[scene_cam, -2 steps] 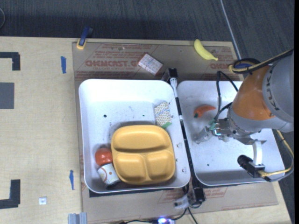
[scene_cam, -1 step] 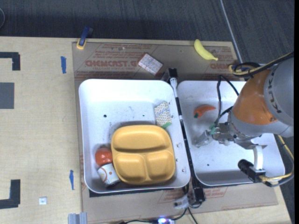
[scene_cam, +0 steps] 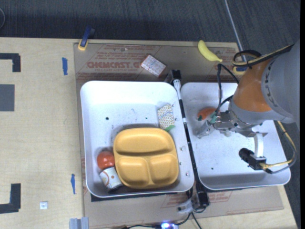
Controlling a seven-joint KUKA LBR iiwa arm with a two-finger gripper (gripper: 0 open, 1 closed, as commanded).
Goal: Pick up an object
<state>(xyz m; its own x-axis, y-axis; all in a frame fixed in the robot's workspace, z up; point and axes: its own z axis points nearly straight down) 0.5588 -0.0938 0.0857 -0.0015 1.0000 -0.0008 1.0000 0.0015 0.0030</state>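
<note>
An orange object (scene_cam: pixel 206 113) lies just beside the gripper (scene_cam: pixel 206 126).

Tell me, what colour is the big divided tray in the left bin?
The divided tray is yellow, seen clearly in the camera view.

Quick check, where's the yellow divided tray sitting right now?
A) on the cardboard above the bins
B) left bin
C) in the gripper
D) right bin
B: the yellow divided tray lies flat in the left bin, while the gripper is over the right bin.
</note>
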